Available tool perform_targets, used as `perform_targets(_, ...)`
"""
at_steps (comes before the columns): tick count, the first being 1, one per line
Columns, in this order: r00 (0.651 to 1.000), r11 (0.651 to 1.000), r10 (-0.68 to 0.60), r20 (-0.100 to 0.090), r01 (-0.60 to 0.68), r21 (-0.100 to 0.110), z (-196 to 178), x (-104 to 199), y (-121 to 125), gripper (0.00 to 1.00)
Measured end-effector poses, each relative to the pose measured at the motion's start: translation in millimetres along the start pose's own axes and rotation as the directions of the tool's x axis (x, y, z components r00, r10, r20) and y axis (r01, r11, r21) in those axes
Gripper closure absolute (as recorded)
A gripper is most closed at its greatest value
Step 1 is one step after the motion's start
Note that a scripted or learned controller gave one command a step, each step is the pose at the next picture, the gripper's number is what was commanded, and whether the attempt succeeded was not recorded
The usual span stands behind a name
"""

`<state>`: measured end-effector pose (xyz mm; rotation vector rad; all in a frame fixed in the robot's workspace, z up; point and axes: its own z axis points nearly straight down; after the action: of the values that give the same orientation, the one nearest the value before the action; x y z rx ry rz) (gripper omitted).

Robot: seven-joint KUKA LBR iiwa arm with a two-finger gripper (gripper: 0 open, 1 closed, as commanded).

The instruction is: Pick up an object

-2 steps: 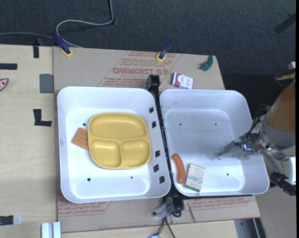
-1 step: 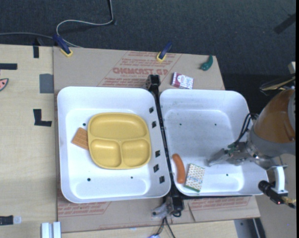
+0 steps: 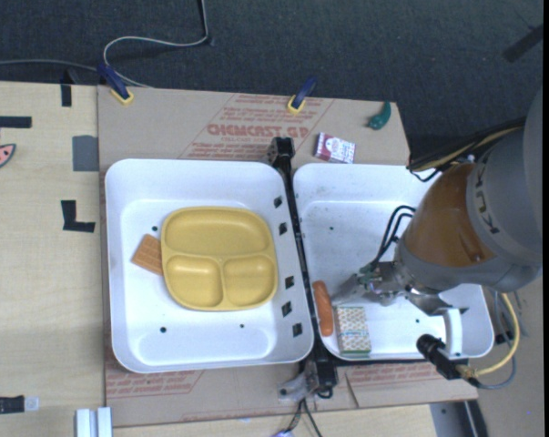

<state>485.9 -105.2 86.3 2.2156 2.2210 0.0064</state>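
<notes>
In the right bin [image 3: 347,194], an orange sausage-shaped object [image 3: 322,306] lies against the left wall near the front. A small patterned green and white box [image 3: 352,328] rests just to its right. My gripper [image 3: 369,283] hangs low over the right bin, slightly right of and behind these two objects, with the grey and orange arm [image 3: 461,230] behind it. In the left bin [image 3: 133,185] sits a yellow divided plate [image 3: 221,256], and a brown flat piece [image 3: 147,254] sticks out from under its left edge.
The divider between the bins [image 3: 292,244] carries black clips. On the cardboard behind the bins lie a small red and white packet [image 3: 333,147] and a teal object [image 3: 380,115]. Cables [image 3: 394,230] hang beside the wrist.
</notes>
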Motion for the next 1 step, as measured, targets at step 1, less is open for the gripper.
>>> perform_targets(1, 1.000, 1.000, 0.003, 0.003, -0.003, -0.001, -9.6, -1.9, 0.0, 1.00)
